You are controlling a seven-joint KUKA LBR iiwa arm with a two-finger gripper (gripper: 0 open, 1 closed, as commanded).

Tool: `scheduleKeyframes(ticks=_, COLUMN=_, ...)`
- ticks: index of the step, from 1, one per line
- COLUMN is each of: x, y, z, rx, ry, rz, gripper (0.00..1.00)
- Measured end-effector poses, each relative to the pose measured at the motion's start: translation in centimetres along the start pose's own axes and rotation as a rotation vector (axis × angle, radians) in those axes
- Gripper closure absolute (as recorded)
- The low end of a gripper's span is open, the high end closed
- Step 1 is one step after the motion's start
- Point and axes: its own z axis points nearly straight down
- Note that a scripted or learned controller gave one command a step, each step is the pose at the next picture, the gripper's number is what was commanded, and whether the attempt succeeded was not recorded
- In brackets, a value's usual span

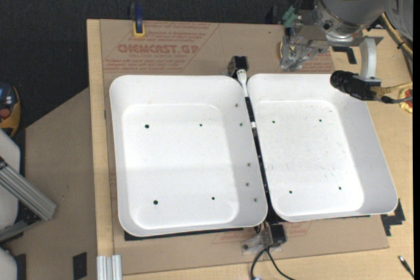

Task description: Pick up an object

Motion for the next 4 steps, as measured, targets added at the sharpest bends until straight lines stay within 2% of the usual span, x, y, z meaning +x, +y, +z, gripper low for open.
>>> scheduleKeyframes(ticks=1, x=-2.1, y=-2.8, z=-2.8, rx=-0.002, ry=-0.001, rz=0.001, gripper=1.0)
scheduleKeyframes(ticks=2, x=-1.9, y=-5.2, z=-2.6, rx=0.001, ry=0.001, rz=-0.001, gripper=1.0)
scheduleKeyframes(ticks=3, x=4.9, y=-2.0, z=7.5, rx=0.01, ry=0.002, rz=-0.008, gripper=1.0)
scheduleKeyframes(ticks=4, x=7.0, y=-1.7, z=-2.5, rx=-0.014, ry=0.001, rz=-0.006, gripper=1.0)
